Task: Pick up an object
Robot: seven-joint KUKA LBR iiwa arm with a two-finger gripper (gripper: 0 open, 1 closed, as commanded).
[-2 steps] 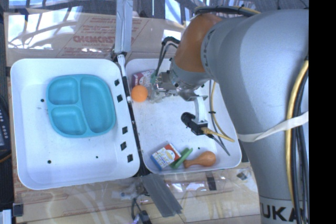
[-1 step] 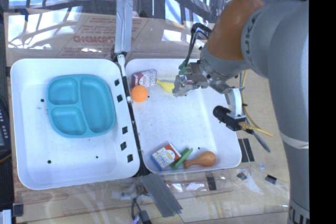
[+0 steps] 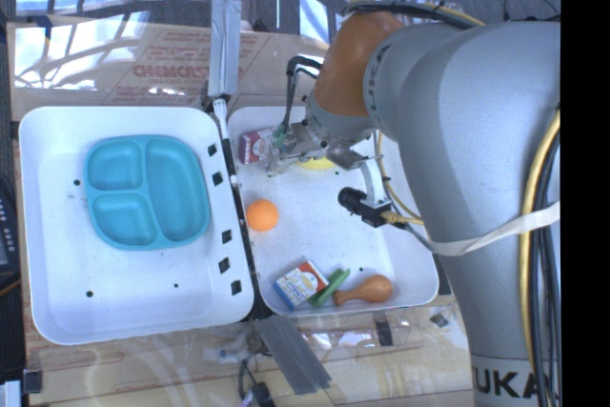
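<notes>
— On the arm's grey base at the lower right, what letters can be read?
— "UKA"; the cardboard behind the bins is printed too, illegibly.
— The right white bin [image 3: 405,274]?
— One smooth orange ball [image 3: 262,215] by its left wall; one small printed carton [image 3: 300,284] at the near edge.
— The gripper [image 3: 283,146]?
— At the far-left corner; whether its fingers are spread or closed cannot be told.

A turquoise divided plate [image 3: 148,191] lies in a white bin [image 3: 38,234], beside an orange ball [image 3: 262,215] and tan gourd [image 3: 365,291].
</notes>
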